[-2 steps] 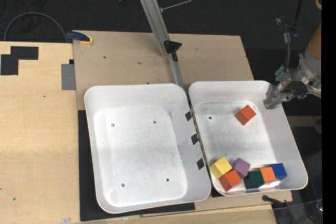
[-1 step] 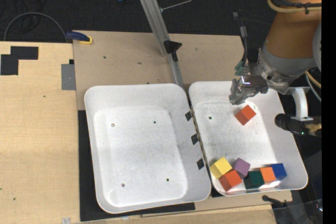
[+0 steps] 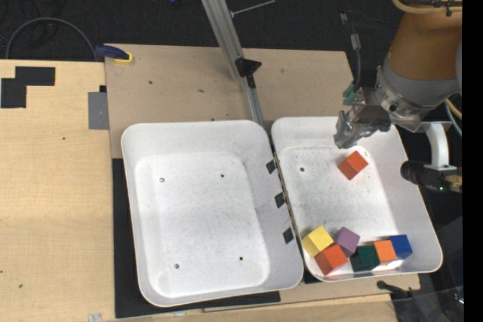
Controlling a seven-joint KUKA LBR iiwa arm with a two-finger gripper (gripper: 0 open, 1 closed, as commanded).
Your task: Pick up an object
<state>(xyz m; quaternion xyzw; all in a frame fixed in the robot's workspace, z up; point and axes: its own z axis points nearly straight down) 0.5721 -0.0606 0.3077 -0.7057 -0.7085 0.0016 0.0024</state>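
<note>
Two shallow white bins sit side by side on the bench: the left bin (image 3: 151, 162), whose floor shows only dark specks and a few small dots, and the right bin (image 3: 400, 185), which holds all of the blocks. Reaching in from the right, the grey arm with its orange band (image 3: 426, 19) carries the gripper (image 3: 346, 138) over the upper part of the right bin. Whether its jaws are parted or closed cannot be told from this angle, and nothing is visible between them. Just below and slightly right of the gripper tip lies a tilted orange-red block (image 3: 352, 164) on the bin floor, apart from the other blocks. Along the near edge of the same bin, six blocks cluster closely: a yellow block (image 3: 318, 239), a red block (image 3: 330, 259) just beneath it, a purple block (image 3: 347, 239), a dark green block (image 3: 365, 258), an orange block (image 3: 386, 249) and a blue block (image 3: 401, 245) at the right end of the row. An aluminium rail (image 3: 219, 19) runs at a slant from the top of the view down to the seam between the bins. Three small black clips (image 3: 278, 200) mark that seam. A blue and yellow clamp (image 3: 113, 53) lies at the bench's far left corner.
</note>
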